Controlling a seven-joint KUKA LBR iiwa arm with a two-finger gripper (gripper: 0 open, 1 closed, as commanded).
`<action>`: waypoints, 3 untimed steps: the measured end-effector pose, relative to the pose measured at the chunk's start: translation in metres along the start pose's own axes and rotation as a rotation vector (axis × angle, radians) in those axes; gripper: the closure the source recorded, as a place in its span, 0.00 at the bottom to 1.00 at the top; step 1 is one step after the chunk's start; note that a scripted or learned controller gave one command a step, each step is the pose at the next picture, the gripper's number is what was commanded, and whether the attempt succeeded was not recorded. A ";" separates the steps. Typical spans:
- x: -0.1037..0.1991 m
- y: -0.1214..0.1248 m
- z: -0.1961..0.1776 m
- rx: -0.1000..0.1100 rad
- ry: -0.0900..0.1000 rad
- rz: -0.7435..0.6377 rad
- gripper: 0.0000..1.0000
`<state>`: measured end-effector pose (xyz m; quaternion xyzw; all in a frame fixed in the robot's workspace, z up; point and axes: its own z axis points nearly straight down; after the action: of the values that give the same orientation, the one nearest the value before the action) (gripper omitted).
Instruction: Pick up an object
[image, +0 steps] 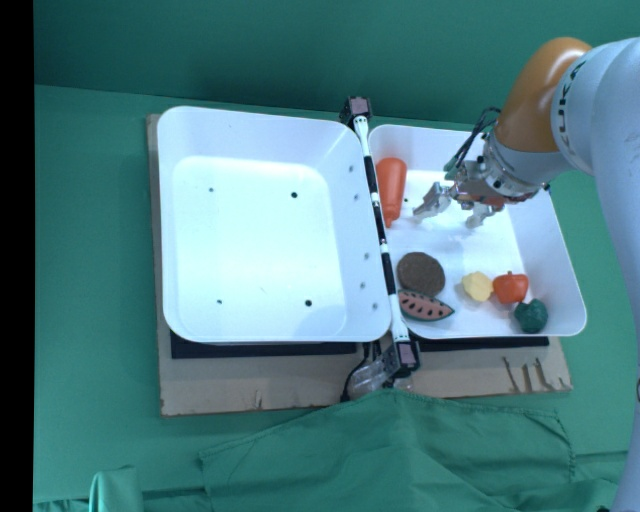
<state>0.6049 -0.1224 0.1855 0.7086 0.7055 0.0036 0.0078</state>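
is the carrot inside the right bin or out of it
Inside. The carrot lies in the right bin, along its left wall beside the divider.

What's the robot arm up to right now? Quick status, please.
Tool open, above right bin, holding nothing. Carrot nearest, untouched. Nothing in the way.

"KUKA" — partly visible — on the grey arm (600, 90).

Bright, even overhead light washes the left bin (262, 235) floor nearly featureless; soft shadows hug its rim, and focus is slightly soft throughout.
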 end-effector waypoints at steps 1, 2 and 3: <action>-0.013 -0.003 -0.008 0.009 0.002 0.000 0.00; 0.004 -0.038 -0.001 -0.006 -0.003 0.000 0.00; 0.016 -0.078 -0.008 0.016 0.005 0.001 0.00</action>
<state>0.5273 -0.1057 0.1926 0.7089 0.7053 -0.0002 0.0005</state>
